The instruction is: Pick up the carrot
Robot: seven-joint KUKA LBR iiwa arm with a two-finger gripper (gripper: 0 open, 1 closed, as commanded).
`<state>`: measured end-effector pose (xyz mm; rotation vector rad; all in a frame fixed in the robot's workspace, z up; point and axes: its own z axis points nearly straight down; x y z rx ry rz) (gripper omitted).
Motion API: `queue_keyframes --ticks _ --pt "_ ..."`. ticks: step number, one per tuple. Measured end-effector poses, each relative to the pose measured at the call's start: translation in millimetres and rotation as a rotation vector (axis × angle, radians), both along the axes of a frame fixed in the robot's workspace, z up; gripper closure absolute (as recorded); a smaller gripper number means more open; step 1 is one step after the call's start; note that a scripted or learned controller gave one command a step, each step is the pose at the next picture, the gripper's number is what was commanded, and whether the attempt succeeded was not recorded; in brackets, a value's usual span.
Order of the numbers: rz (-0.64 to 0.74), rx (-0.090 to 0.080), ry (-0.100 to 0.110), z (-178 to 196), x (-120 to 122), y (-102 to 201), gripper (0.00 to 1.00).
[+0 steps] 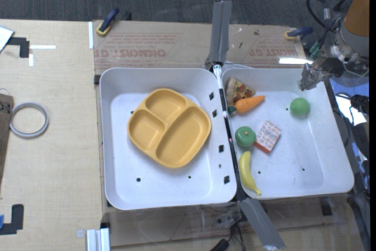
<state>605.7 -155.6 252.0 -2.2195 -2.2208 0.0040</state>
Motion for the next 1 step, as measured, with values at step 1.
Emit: queue_keyframes --ticks 1 --pt "-0.187 -0.002 -0.002 121.4 -20.7 -4.8 0.00"
